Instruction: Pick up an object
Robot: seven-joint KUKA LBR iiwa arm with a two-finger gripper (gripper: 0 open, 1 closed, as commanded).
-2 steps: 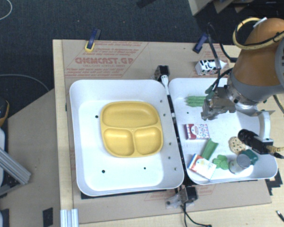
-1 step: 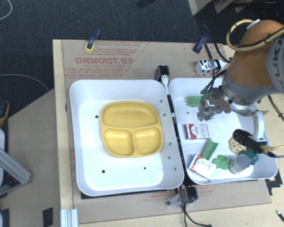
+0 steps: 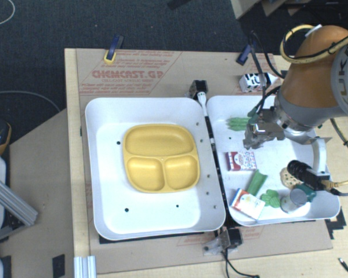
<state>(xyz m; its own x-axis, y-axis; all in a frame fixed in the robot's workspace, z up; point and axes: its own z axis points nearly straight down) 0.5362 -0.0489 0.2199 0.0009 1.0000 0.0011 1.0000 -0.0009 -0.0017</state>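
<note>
In the right bin (image 3: 226,112), near its upper middle, the tool (image 3: 254,139) hangs low over the bin floor. Seen from above, its state, open or closed, cannot be told, and nothing is seen gripped in it.

Candidate objects lie close by. A pale green piece (image 3: 239,123) sits just to the tool's left. A red-and-white packet (image 3: 240,161) lies just below the tool in the view, apart from it.

Judged from this layout, the step in hand is the approach to a grasp. To do it well, choose one object that lies clear of its neighbours. The packet qualifies, but it lies flat. The tool would therefore need to descend square over it, straddle its narrower width, and come almost to the bin floor before closing. The green stick (image 3: 256,183), close to the packet's lower corner, should not be swept along.

Count:
- two bins on one tabletop (image 3: 133,68)
- one yellow plate (image 3: 160,157) with three compartments, alone in the left bin (image 3: 104,155)
- in the right bin: one packet, one green stick, one small white carton (image 3: 247,204), the pale green piece and one small green piece (image 3: 271,198) beside the carton
- what may be a grey round piece at the lower right, partly hidden
</note>
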